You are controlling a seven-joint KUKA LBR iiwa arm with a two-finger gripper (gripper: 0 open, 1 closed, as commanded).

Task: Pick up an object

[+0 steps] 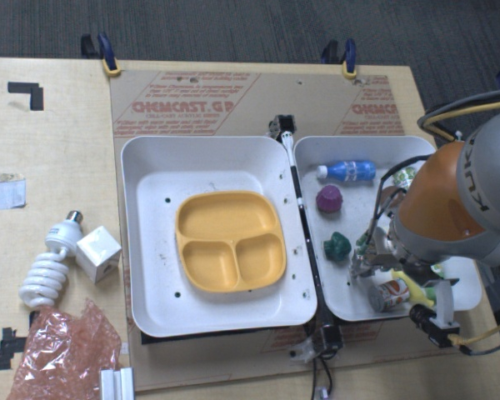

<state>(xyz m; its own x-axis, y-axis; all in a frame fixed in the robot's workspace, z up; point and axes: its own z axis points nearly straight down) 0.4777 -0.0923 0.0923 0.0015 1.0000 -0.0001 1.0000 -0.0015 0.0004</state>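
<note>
The right bin [360,143] holds a blue bottle [350,172] at the back, a purple ball-like object [329,198] and a small green object [339,246] nearer the divider. A small printed can [389,295] lies at the bin's front beside a yellow item [417,289]. My gripper [372,264] is lowered into the front of this bin, just above and left of the can and to the right of the green object. The arm's orange band hides the bin's right side.
The left bin [142,223] bears a yellow divided tray [231,240]. Outside on the bench at the left lie a spiral light bulb [48,267], a white cube [98,252] and crumpled pink plastic [62,352]. Clamps [348,57] stand at the board's back edge.
</note>
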